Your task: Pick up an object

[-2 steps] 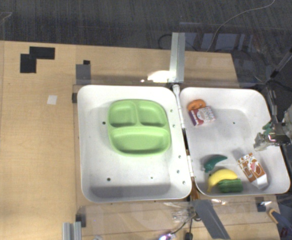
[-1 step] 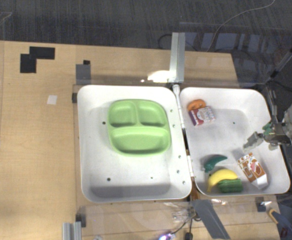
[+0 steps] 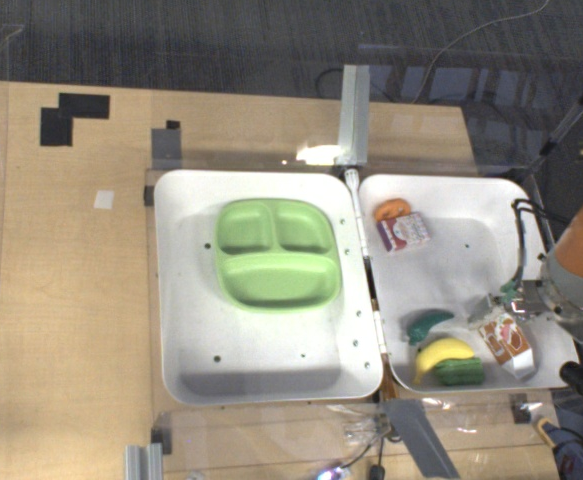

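Fingers' state unclear, gripper (image 3: 504,305) just above red-and-white carton (image 3: 507,343), label unreadable

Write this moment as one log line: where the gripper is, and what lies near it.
gripper: low in right bin, near side | beside: small carton | left bin: green tray | lifted: nothing seen

A green divided plate (image 3: 276,253) lies in the left bin (image 3: 186,358). In the right bin (image 3: 471,203), an orange piece (image 3: 392,209) touches a small packet (image 3: 404,231) at upper left. Toward the lower edge sit a teal item (image 3: 428,323), a banana (image 3: 443,352) and a green block (image 3: 460,372). The gripper (image 3: 503,306) hangs at right, just above what looks like a carton (image 3: 509,343).
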You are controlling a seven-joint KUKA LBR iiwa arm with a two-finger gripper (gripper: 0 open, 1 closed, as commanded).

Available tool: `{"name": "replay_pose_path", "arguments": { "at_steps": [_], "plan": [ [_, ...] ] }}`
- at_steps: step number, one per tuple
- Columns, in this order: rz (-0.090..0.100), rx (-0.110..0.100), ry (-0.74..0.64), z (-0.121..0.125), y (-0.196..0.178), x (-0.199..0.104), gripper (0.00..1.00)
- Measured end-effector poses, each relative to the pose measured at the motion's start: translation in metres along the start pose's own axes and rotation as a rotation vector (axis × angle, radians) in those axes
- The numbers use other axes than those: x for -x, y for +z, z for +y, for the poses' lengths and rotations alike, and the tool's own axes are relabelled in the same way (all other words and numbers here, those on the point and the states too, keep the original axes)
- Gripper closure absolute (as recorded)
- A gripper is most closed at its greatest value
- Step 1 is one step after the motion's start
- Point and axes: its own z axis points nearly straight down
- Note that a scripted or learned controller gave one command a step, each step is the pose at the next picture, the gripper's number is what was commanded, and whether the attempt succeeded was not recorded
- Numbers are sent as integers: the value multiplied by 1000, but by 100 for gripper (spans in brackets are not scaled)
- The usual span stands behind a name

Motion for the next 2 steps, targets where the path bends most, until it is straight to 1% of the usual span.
{"name": "replay_pose_path", "arguments": {
  "at_steps": [1,2],
  "plan": [
    [-1,5,-3,2,-11,0,100],
    [1,0,-98,10,-107,-55,100]
  ]
}}
